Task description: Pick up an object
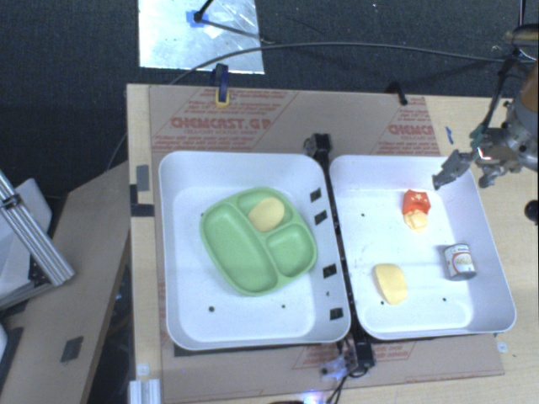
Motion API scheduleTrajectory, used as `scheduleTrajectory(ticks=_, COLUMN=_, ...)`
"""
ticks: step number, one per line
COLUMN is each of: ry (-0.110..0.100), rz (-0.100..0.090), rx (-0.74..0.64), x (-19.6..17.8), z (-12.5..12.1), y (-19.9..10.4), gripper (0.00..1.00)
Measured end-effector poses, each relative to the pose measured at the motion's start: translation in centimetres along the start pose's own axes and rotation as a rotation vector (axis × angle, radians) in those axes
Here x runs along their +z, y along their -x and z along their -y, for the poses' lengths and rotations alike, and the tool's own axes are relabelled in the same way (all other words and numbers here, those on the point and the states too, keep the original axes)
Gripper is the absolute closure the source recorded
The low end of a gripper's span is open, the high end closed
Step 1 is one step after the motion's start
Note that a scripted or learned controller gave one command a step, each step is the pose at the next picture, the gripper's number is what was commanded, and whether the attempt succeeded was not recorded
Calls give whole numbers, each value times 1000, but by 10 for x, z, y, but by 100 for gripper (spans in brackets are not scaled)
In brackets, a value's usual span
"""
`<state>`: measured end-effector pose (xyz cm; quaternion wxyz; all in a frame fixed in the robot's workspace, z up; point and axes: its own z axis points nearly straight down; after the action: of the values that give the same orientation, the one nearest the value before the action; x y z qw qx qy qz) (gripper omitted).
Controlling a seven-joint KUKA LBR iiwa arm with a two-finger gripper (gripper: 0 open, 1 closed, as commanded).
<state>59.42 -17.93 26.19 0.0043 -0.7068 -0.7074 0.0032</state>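
Note:
The right bin holds three things: a small red and yellow item toward the back, a little silver can by the right wall, and a pale yellow lump near the front. My gripper hangs over the bin's back right corner, above and to the right of the red and yellow item. Its two fingers are spread open with nothing between them. In the left bin lies a green divided plate with a yellow rounded piece in its top compartment.
Black clips line the seam between the two bins. Both bins rest on a cardboard sheet. A shiny foil square lies on the dark floor behind, and a metal frame stands at the far left.

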Motion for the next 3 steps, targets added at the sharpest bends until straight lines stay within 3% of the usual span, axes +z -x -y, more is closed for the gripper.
scheduleTrajectory(ticks=1, ry=13, rz=2, rx=-3, x=-7, z=-2, y=-1, gripper=0)
scheduleTrajectory(ticks=3, ry=12, rz=2, rx=-1, x=95, z=-16, y=3, gripper=0)
